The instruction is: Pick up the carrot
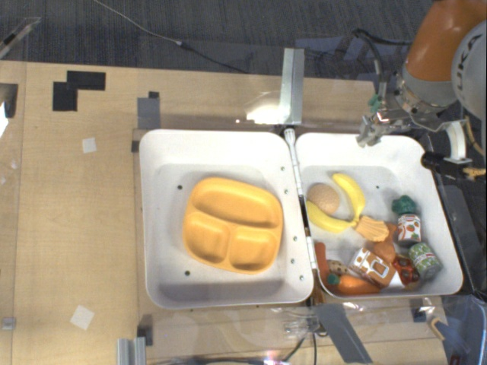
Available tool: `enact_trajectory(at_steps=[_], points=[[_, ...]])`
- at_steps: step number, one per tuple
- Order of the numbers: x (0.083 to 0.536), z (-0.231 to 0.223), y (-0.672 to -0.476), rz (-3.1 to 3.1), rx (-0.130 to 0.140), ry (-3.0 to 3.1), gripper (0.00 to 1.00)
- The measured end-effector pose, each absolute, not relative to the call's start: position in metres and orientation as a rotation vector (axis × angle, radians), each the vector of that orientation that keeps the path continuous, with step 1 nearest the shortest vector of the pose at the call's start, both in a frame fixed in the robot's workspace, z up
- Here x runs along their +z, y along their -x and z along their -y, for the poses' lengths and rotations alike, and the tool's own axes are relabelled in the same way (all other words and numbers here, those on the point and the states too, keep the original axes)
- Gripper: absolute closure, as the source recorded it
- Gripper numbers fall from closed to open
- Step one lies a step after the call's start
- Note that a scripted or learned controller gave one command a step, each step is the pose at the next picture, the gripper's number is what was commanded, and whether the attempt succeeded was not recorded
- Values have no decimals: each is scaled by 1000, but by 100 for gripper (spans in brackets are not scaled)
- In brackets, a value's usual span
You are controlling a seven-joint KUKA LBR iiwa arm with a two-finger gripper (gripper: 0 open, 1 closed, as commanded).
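Carrot lies at the near edge of the right bin, end effector far off at the rear rim

Carrot (356, 284) lies on its side against the near wall of the right bin (436, 179), orange and slim, pressed in among other toys: a small printed carton (372, 265) touches it from behind and a dark red piece (321, 258) sits just to its left. To do this step well, I judge the arm should travel across the bin and descend from straight above, with its fingers turned across the carrot's narrow width, not along its length. The crowding is the risk: a finger may land on the carton or scrape the bin wall, so a low, centred approach looks wisest.

Further in, the same bin holds a tin can (424, 258), a small jar with a red label (409, 229), a dark green piece (403, 204), a tan wafer-like piece (373, 228), a banana (341, 206) and a brownish round item (325, 198) resting against it.

The left bin (163, 158) carries one yellow divided tray (232, 223), its compartments bare.

Farthest back, the end effector (370, 131) hovers over the rear rim of the right bin, well apart from the carrot. Nothing is between its fingers; how wide they stand I cannot tell. Light wood tabletop (68, 226) surrounds both bins.
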State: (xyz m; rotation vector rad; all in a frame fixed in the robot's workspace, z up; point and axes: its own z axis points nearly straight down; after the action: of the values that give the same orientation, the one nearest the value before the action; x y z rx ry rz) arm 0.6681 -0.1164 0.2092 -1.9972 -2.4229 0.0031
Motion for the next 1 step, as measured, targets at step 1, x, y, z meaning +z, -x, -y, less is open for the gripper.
enact_trajectory(at_steps=[1], points=[[164,86,-669,2458,-3,1959,100]])
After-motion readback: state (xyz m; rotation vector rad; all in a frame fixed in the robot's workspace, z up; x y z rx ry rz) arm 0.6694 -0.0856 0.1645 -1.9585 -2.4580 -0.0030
